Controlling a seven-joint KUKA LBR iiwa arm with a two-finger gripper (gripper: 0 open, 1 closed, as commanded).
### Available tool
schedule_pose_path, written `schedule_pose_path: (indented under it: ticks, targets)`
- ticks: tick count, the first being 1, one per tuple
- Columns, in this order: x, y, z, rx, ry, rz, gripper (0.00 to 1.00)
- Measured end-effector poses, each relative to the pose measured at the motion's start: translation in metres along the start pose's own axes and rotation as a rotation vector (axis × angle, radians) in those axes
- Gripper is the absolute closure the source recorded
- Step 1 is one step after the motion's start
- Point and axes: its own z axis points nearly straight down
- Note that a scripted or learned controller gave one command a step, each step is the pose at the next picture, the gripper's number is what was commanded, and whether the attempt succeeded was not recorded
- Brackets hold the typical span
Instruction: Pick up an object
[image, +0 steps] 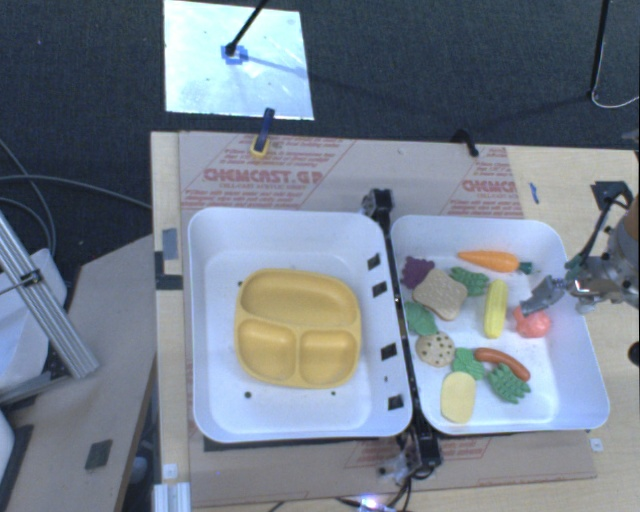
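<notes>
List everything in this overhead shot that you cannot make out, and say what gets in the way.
- Tool: small and blurred in the camera view, so its finger state is unreadable.
- Pink-red toy: the tool tip sits against its upper edge; contact or grip is unclear, and its type is too small to name.
- Arm: cut off by the right edge.
- Dark green leafy toy: partly covered by the bread slice.

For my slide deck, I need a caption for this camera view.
Gripper hovers over the right bin of toy food, near a red piece; yellow tray sits in the left bin.
</notes>
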Motion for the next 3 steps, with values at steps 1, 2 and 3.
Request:
schedule_pose_path:
  ticks: [1, 2, 3]
  targets:
    - [-0.003, -0.041, 0.125, 0.005, 0.004, 0.005, 0.0]
    - [0.037, 0.017, 0.12, -0.005, 0.0, -0.007, 0.0]
    - [-0.006, 0.092, 0.119, -0.009, -0.004, -0.003, 0.0]
